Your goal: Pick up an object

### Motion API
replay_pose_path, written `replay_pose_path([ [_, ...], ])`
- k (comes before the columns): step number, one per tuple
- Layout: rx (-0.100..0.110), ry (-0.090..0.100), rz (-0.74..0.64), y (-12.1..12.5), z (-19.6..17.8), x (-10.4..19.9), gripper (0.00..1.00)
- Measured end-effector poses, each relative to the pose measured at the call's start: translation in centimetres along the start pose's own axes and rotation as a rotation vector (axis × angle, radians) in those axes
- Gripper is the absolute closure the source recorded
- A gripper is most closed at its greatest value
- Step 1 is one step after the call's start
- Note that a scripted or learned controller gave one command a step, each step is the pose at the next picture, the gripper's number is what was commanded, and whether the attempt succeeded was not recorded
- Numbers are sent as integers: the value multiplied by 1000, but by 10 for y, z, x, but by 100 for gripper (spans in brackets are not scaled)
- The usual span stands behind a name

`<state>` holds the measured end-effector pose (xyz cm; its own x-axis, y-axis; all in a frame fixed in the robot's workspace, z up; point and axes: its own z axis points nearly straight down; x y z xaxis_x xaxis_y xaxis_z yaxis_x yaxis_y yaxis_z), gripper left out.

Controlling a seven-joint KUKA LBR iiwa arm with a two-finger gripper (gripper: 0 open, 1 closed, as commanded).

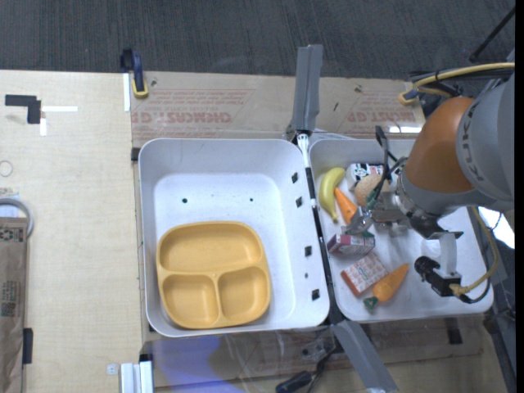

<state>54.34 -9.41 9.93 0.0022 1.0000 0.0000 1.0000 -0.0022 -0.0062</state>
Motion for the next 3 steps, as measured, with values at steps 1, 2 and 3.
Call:
replay_pose_path([
  [1, 53, 9, 67, 73, 17, -24, 0],
  [2, 26, -5, 65, 78, 5, -28, 100],
  [3, -4, -1, -184, 46, -98, 23, 100],
])
